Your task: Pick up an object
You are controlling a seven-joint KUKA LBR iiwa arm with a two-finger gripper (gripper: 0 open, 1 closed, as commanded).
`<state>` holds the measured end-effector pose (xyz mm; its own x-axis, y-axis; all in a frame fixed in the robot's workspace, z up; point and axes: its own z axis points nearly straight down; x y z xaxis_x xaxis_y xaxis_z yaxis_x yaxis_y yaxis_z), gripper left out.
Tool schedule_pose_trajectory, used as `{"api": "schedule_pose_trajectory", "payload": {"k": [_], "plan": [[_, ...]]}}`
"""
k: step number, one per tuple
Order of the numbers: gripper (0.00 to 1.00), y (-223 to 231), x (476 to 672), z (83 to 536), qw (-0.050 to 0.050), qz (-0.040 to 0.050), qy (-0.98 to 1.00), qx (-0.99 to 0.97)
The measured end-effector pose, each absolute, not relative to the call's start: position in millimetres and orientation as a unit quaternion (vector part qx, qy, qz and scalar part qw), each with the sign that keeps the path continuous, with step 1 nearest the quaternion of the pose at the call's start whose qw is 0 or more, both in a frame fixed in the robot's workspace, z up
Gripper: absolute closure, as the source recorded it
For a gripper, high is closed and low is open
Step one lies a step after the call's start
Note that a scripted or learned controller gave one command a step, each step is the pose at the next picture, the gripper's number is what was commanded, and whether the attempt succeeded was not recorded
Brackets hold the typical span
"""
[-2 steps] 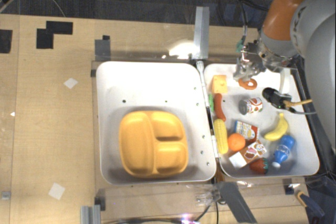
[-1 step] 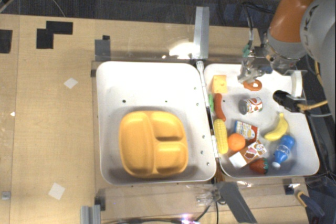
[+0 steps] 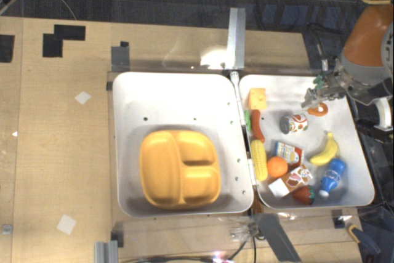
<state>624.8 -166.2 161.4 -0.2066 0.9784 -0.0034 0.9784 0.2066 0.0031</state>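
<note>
Nearest, at six o'clock in the right bin (image 3: 363, 191), lie a blue bottle (image 3: 330, 178), a small carton (image 3: 299, 177), an orange (image 3: 277, 167) and corn (image 3: 259, 159). Further back sit a banana (image 3: 324, 151), a round can (image 3: 296, 124) and a yellow block (image 3: 257, 98). The likeliest target, an orange ring (image 3: 318, 110), lies at the bin's one o'clock, just under the hand (image 3: 320, 95); whether the hand is released or clenched I cannot tell. The ring looks light, stiff and flat, so pinching across its rim should work, though it may slide. The left bin (image 3: 123, 132) holds a yellow tray (image 3: 180, 166). The wooden table (image 3: 55, 151) meets dark carpet at twelve o'clock.
</note>
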Motion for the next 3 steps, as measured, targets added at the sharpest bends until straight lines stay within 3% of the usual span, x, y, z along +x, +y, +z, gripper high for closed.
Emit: {"api": "schedule_pose_trajectory", "payload": {"k": [1,2,3], "plan": [[1.00,-86.1,641.9,213.0,0.003,0.0034,0.719,0.695],[1.00,-73.9,624.5,203.2,0.001,0.0012,0.715,0.699],[1.00,-115.9,593.3,138.5,0.001,0.0013,0.510,0.860]]}}
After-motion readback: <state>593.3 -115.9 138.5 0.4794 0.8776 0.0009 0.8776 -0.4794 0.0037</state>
